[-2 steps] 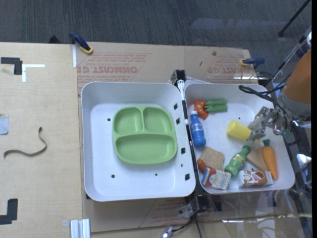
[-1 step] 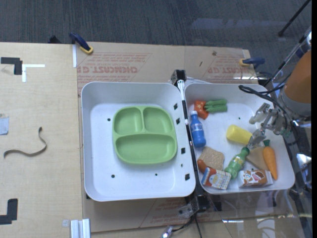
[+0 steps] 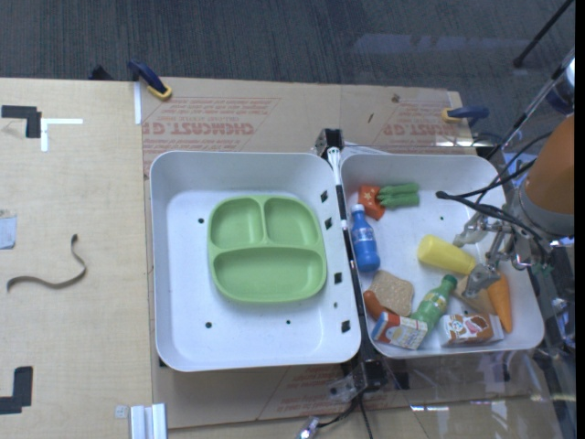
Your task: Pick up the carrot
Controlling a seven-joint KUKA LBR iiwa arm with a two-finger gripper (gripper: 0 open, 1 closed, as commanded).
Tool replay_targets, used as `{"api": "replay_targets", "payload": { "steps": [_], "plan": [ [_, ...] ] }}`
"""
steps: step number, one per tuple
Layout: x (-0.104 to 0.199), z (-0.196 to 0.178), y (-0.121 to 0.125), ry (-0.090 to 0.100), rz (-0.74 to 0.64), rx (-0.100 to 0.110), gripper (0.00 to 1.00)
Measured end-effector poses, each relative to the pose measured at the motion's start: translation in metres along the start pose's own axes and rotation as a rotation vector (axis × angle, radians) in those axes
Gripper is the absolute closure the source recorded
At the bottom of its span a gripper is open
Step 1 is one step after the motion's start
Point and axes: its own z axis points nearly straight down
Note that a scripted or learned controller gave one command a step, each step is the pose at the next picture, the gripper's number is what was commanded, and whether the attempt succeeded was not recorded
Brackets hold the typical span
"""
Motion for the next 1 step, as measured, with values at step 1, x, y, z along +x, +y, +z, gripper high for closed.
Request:
{"api": "replay_targets", "payload": {
  "steps": [1],
  "plan": [
    [-0.0023, -0.0107, 0.0008, -0.007, 0.003, -0.002, 1.0]
  ]
}}
